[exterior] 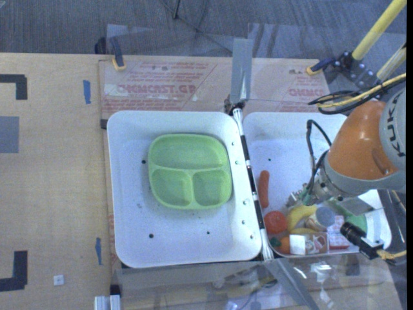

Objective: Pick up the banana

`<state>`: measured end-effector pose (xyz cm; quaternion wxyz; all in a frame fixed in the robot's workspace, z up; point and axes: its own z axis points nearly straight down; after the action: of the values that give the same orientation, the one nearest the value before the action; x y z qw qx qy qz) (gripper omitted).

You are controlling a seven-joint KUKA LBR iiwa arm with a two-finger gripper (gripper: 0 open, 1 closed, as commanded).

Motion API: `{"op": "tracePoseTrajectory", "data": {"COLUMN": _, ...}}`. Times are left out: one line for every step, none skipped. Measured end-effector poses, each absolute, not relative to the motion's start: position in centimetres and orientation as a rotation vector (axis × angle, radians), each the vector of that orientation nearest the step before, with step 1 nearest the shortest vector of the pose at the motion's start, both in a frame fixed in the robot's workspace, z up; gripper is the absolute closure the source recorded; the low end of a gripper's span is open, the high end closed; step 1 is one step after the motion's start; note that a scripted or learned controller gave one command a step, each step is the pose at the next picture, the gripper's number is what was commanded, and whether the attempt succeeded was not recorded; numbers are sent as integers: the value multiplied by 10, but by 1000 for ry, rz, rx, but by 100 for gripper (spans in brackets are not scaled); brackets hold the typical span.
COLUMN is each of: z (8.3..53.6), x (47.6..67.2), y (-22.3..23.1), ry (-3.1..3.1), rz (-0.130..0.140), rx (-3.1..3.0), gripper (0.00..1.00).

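While the banana sits low in the right bin, I see it as a short yellow curve in the clutter near that bin's front edge, partly covered by the arm's wrist. Just left of it, touching or nearly so, is a red tomato-like ball. Below that a small orange piece and a bit of green, too small for me to name. A white carton with red print lies along the front wall, right under the banana. A slim red-orange sausage-shaped piece lies upright in the view, beside the divider between the bins, apart from the pile.

Gripper is down over the pile, just above and right of the banana; the wrist hides it, so I cannot tell its state or whether anything is in it. Orange band of the arm is above, grey wrist below it, black cables looping off.

Left bin holds a green three-compartment tray, flat, roughly centred. Both bins rest on a cardboard sheet on the wooden bench, which has blue tape marks.
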<state>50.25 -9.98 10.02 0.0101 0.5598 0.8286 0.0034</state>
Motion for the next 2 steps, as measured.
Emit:
{"op": "tracePoseTrajectory", "data": {"z": 183, "x": 523, "y": -44, "ry": 2338, "rz": -4, "rx": 2101, "gripper": 100}}
{"op": "tracePoseTrajectory", "data": {"z": 183, "x": 523, "y": -44, "ry": 2338, "rz": -4, "rx": 2101, "gripper": 0}}
